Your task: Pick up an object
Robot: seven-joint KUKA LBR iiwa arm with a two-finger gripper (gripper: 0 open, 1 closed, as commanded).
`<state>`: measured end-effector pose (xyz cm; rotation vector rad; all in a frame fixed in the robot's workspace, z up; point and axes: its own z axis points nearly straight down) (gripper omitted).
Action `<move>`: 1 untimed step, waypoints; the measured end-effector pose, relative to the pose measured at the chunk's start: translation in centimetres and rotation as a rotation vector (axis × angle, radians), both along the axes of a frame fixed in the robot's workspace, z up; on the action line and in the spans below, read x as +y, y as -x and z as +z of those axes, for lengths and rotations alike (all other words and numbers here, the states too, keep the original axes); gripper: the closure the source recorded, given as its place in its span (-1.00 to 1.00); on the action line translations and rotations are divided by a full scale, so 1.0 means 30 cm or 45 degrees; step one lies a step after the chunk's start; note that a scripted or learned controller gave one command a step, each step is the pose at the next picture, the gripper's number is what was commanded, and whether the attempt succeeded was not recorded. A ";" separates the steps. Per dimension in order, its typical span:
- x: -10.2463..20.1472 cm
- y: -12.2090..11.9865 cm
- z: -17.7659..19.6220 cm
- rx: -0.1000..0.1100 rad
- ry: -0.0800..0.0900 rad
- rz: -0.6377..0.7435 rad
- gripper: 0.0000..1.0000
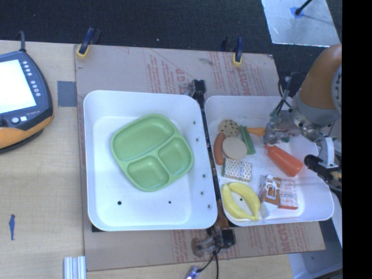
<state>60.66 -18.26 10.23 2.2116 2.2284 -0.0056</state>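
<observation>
You have two white bins side by side on the table (46, 179). The left bin (99, 156) holds one thing: a green divided plate (152, 151) with three compartments, lying flat near the middle.

The right bin (314, 211) carries all the small items. Along its left side you see a brown sausage (218, 148), a speckled cookie (229, 127), a round tan disc (235, 149) just below the cookie, and a green bean (247, 139) beside them. Below those lies a checked cracker packet (238, 170), then a yellow banana (242, 200) at the near edge. A red and white snack packet (279, 192) sits to the banana's right, and an orange carrot (283, 160) lies tilted just above it.

The gripper (278, 133) is low over the right bin, just above the carrot's upper end and near the bean. You cannot tell how its fingers stand, nor whether they hold anything.

A handheld control tablet (20, 100) rests on the table, well left of the bins.
</observation>
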 end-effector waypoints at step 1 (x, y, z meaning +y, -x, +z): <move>0.085 0.152 0.005 0.004 -0.004 -0.005 1.00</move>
